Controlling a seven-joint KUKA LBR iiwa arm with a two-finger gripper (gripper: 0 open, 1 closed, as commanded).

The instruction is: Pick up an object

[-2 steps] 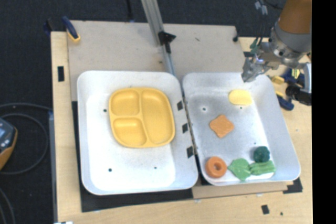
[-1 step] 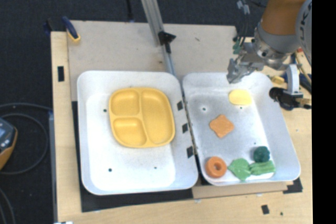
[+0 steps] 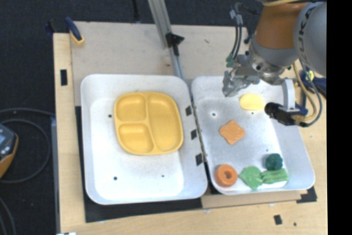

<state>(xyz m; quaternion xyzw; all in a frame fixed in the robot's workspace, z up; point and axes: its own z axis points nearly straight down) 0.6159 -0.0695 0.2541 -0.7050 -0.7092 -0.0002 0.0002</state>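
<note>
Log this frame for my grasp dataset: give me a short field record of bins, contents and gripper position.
left bin: yellow tray with three compartments
right bin: yellow piece, orange square, orange ring, green pieces, dark green piece
gripper: above the right bin's far edge, beside the yellow piece
held: nothing visible
arm: reaches in from the right
</note>
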